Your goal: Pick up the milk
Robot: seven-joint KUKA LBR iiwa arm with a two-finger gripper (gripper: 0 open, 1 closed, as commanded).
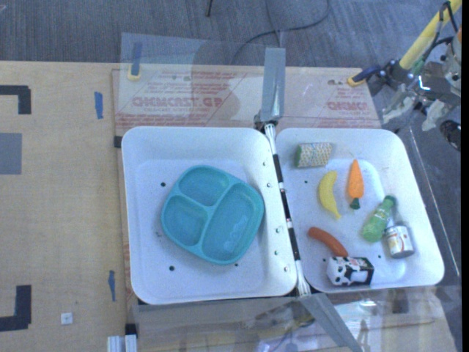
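The milk (349, 270), a small carton with a black and white cow pattern, is seen lying on its side at the near edge of the right bin (423, 169), close to the wall that divides the two bins. Nothing is touching it from above.

The gripper (414, 97) is found far from the milk, outside the bin past its far right corner, among cables and a yellow part. Whether it is released or clenched cannot be told, because this part is small and cluttered. Nothing is seen to be grasped.

Several risks can be judged from here. The milk is lying very near the bin wall, so a finger may be blocked by the wall when it is lowered. A red sausage (327, 240) is placed just beside the milk, toward the far side, and it could be pushed or taken by mistake. Since the carton is on its side, it may slide away if it is squeezed off its middle.

To the right of the milk a small can (399, 241) and a green bottle (377, 219) are standing near each other. Farther from the milk, a banana (328, 194), a carrot (355, 181) and a sponge (314, 155) are scattered. A blue divided plate (212, 213) is resting in the left bin (143, 185), well apart from the milk.
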